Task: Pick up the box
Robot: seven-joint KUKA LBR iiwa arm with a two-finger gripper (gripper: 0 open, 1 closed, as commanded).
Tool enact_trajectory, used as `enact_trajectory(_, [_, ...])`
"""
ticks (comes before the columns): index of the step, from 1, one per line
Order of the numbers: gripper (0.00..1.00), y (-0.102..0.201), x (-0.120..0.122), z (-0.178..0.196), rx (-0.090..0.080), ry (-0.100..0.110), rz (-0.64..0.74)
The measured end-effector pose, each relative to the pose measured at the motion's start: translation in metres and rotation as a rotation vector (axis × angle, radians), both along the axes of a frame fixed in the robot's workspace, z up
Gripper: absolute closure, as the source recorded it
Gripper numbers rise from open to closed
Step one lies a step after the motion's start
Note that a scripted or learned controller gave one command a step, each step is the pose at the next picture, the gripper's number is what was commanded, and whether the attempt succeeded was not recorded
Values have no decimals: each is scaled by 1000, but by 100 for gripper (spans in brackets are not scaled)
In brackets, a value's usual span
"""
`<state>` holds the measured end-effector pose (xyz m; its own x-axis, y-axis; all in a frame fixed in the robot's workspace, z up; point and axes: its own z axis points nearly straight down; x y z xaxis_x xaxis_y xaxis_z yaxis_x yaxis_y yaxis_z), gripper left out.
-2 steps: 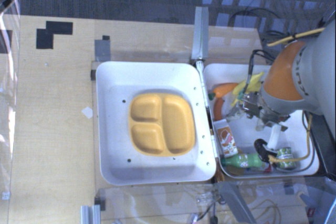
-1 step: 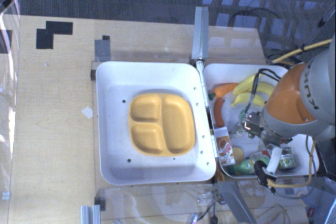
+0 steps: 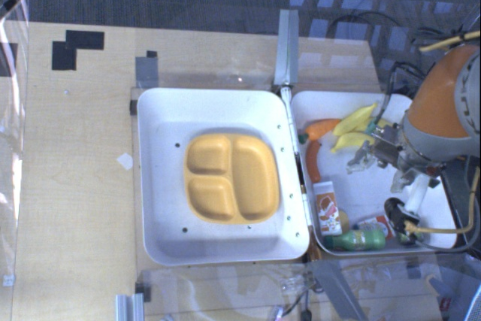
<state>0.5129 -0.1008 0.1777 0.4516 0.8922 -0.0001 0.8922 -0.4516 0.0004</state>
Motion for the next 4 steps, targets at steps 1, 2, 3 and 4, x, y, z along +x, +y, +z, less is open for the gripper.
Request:
enact_trajectory(1, [0,49,-25,60,0,-1,244])
enact_trajectory(2, [0,5,-26,-32,1,2,174])
enact_trajectory(3, [0,-9,52,-89,-2,-9,342])
enact_trajectory(4, [100,-9,54,-78,-3,-13,346])
